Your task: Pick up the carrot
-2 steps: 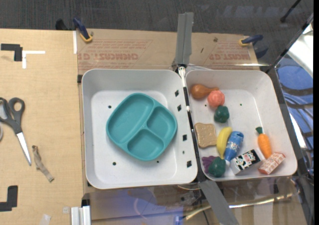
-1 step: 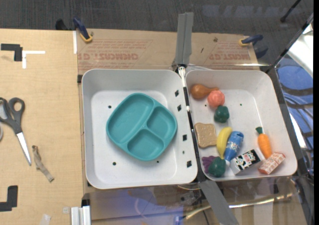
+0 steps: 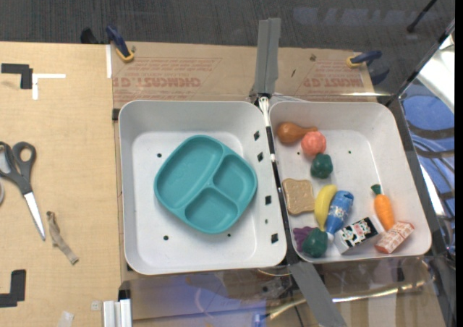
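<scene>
Can't tell what the claw is doing here, open or clenched, so no call on that.

The carrot [image 3: 383, 209] is in the right bin [image 3: 396, 121], close to its right wall and about halfway down. It's lying with the green top toward the far side and the orange tip toward the near side. Nothing is on top of it. Just below its tip sits a red and white pack [image 3: 394, 237], touching it or nearly. Left of that is a black and white carton [image 3: 359, 233].

The rest of that bin is pretty crowded:
- a blue bottle [image 3: 338, 210] is pressed up against a banana [image 3: 324, 205]
- a slice of toast [image 3: 298, 195] lies just left of those two
- purple grapes [image 3: 302, 234] and a dark green lump [image 3: 315, 244] are down in the near left corner
- further back there's another dark green piece [image 3: 322, 166], a pink ball [image 3: 314, 143] and a brown pear [image 3: 291, 132]

The left bin [image 3: 124, 173] has a teal divided plate [image 3: 207, 184] lying flat in the middle.

Out on the worktop [image 3: 65, 137], far left, there's a pair of scissors [image 3: 22, 173] well away from both bins.
</scene>
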